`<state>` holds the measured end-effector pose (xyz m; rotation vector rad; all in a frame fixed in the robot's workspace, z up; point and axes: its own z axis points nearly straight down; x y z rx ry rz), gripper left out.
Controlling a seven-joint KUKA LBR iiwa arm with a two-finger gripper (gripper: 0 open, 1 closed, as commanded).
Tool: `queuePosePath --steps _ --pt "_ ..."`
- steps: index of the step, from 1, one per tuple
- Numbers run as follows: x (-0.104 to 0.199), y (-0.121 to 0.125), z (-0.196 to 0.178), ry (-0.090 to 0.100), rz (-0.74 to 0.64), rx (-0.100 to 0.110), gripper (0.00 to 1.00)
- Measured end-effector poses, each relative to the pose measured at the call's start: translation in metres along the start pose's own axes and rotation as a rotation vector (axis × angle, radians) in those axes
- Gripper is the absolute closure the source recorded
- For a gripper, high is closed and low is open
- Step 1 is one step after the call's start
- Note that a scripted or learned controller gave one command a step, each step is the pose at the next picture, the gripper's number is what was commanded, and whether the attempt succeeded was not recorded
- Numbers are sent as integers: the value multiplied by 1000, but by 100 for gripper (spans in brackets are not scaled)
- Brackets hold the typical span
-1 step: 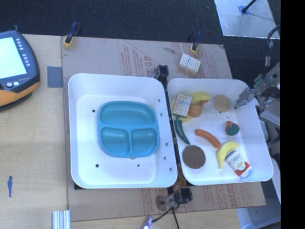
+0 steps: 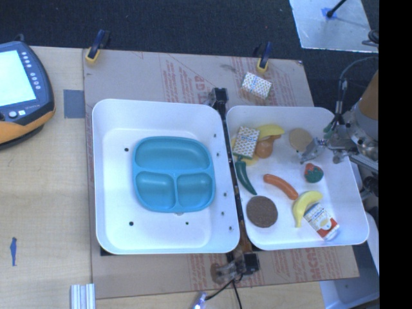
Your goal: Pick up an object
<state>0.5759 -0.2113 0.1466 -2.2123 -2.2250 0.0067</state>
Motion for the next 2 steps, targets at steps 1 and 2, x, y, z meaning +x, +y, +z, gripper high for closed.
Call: queuePosePath --steps 1,2 --pt "0 2 56 0 -1 1 0" --pt "44 -65 56 1 0 -1 0"
